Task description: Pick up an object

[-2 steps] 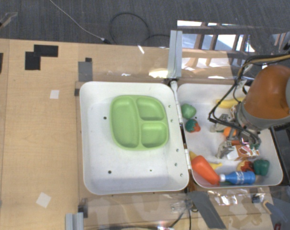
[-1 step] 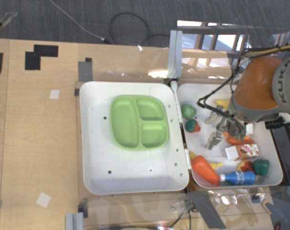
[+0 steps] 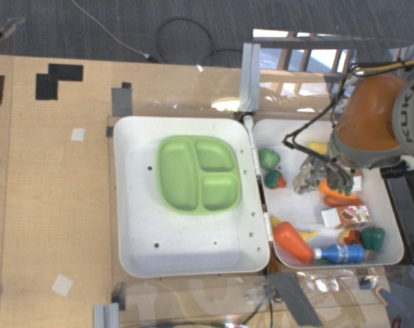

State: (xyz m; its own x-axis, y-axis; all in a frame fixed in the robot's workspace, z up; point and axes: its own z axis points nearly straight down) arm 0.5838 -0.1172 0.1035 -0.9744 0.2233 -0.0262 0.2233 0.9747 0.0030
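**Status: pick not completed; claw low in the right bin**

Camera view. The arm [image 3: 378, 118] reached in from the right and held the claw [image 3: 315, 178] low over the middle of the right bin [image 3: 391, 248]. Whether the claw was open, closed or gripping could not be told; cables and the wrist body covered it. No object was seen lifted clear of the bin, so the pick was judged not yet done: a secure grasp and a lift remained.

Candidate objects lay in the right bin. An orange piece [image 3: 340, 195] lay just beside the claw, toward the bin's right wall. A green round item [image 3: 268, 158] and a small green-and-red item [image 3: 273, 179] sat near the bin's left wall. A large orange carrot-shaped item [image 3: 292, 242] occupied the near left corner, with a blue bottle [image 3: 340, 254] along the near wall. A printed carton [image 3: 352, 214] and a dark green item [image 3: 372, 238] lay near the right near corner.

The left bin [image 3: 135, 251] carried a green divided tray [image 3: 197, 173] at its centre.

Obstructions: objects around the claw lay close together, so a neighbouring item could be nudged during closing. The divider between the bins and the cables above the claw limited clearance.
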